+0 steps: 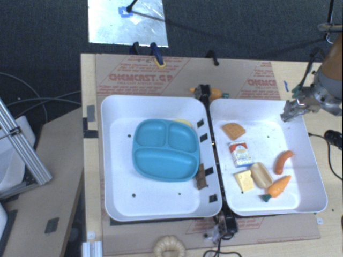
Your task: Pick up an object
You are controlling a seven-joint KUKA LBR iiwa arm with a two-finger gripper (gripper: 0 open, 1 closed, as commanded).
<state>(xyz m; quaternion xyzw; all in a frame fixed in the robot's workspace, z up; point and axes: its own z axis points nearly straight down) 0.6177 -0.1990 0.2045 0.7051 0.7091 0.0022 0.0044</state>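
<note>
Sausage [283, 161] lies in the right bin [316, 197], near the end effector [292, 110].

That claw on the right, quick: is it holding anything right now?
Gripper: over the right bin's far right corner, nothing visible in it; open or closed cannot be told.

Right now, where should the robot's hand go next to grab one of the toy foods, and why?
Probably a short move toward the sausage. The hand hangs over the top right corner of the right bin with nothing in it, and all the food lies lower in that bin. The sausage is among the closest pieces and lies apart from the carrot and bread roll, so it looks easiest to reach.
</note>
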